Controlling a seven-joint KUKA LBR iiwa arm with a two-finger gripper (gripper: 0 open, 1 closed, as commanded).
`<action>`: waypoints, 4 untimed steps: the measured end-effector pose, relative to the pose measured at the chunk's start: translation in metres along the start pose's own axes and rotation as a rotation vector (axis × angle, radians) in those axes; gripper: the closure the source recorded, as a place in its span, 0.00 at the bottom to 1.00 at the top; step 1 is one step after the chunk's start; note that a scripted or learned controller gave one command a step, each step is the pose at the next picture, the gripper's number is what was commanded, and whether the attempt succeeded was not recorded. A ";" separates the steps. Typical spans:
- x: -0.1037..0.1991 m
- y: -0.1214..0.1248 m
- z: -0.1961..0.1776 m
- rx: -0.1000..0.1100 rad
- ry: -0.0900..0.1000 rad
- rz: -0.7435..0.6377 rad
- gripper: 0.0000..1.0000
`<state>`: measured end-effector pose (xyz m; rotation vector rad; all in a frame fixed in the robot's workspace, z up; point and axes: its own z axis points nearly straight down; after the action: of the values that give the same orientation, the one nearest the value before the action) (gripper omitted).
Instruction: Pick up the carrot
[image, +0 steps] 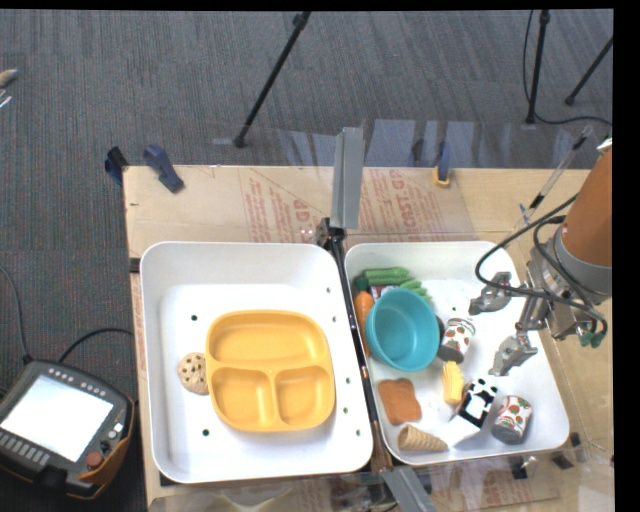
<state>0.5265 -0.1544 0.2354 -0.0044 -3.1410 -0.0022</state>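
The carrot (363, 306) is a small orange piece at the left wall of the right bin (545, 400). It is wedged between that wall and a teal bowl (403, 328), which hides part of it. Green toy vegetables (388, 277) lie just behind it. My gripper (501, 326) hovers over the right side of the same bin, well to the right of the carrot and beyond the bowl. It is open, with nothing between its fingers (489, 298).
The right bin also holds a toast slice (400, 401), an ice cream cone (422, 438), a yellow piece (453, 381), two small cans (458, 337) (511, 417) and a black-and-white carton (477, 402). In the left bin (165, 300) are a yellow divided tray (270, 368) and a cookie (193, 372).
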 end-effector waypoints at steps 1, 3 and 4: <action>0.012 0.036 0.148 -0.002 0.012 0.177 0.00; -0.065 -0.043 0.052 0.005 -0.013 0.099 1.00; 0.010 -0.021 0.105 0.000 -0.002 -0.088 1.00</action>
<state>0.5160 -0.1753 0.1300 0.1339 -3.1401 -0.0021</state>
